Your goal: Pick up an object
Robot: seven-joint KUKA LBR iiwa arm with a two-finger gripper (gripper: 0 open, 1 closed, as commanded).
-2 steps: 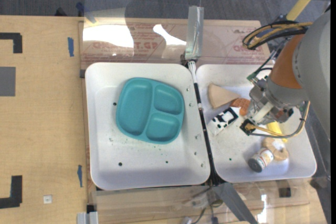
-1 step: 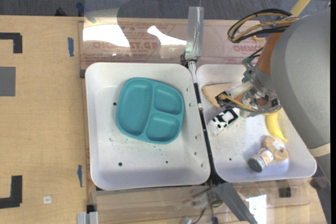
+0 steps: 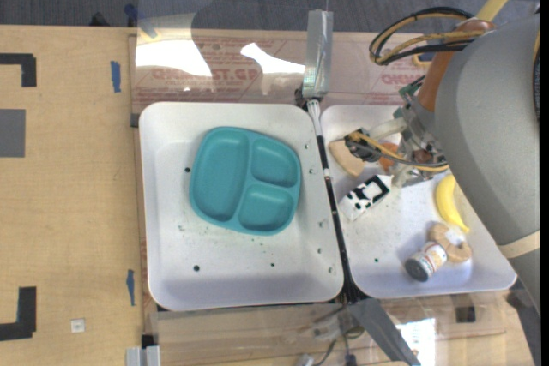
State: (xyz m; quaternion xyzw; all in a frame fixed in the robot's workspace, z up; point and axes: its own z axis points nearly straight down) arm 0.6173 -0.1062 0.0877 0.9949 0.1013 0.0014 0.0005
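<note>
I am lowering my pincer (image 3: 410,152) into the right bin (image 3: 480,270), near its back left corner, over a tan object (image 3: 345,153) lying beside a black-and-white block (image 3: 366,192). I cannot tell how my pincer is set. I judge I should be centering over the tan object, avoiding the bin wall.

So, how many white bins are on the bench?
2. The left bin holds a teal divided plate. The right bin holds a banana and small items; the arm may hide more items there.
</note>
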